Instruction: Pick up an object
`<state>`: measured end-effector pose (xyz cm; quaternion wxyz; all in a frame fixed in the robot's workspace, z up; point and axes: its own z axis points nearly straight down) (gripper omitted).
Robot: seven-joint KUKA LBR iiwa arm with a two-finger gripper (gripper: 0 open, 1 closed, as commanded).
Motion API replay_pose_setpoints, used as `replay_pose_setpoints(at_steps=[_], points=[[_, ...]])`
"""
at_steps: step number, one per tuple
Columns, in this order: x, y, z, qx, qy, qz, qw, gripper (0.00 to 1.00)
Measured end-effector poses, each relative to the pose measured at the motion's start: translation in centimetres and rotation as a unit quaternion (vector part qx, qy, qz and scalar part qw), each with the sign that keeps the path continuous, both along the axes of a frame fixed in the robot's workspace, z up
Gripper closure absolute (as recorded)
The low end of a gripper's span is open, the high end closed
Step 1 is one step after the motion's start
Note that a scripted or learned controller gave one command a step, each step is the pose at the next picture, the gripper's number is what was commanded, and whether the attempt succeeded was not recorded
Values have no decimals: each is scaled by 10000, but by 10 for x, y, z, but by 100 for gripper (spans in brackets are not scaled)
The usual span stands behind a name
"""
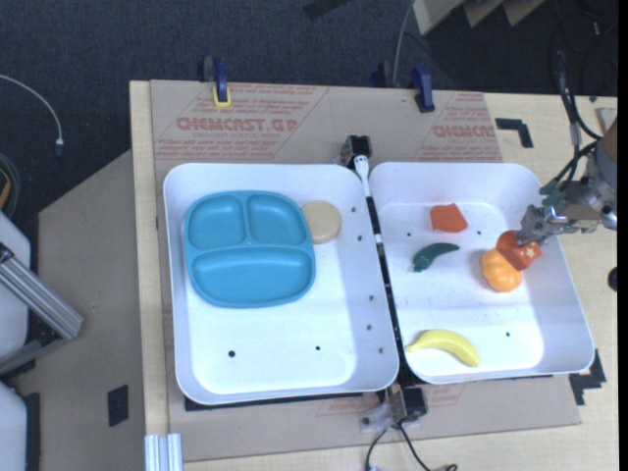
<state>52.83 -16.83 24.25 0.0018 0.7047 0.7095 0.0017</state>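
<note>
Under both bins (pixel 265 381), brown board (pixel 294 116).

Robotics lab test bench. Board (pixel 294 116) clamped at the back edge with blue clamps (pixel 220 81), two white bins (pixel 275 361) on top, loose cables (pixel 44 116) across dark carpet (pixel 118 27). Aluminium frame rail (pixel 34 287) at left.

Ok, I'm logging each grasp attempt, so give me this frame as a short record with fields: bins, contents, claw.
left bin: blue divided plate, tan round disc beside it
right bin: orange-red block, dark green piece, orange fruit, red item, yellow banana
claw: over the right bin's right side, at the red item
grasp: cannot tell
</note>
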Motion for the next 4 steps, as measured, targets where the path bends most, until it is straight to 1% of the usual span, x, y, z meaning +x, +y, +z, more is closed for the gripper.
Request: replay_pose_setpoints(at_steps=[1,2,3,4], points=[[12,54,8,3,3,3,10000,100],[23,104,-7,15,39,-4,10000,100],[30,167,-14,17,39,1,10000,100],[40,221,-5,10,9,1,10000,100]])
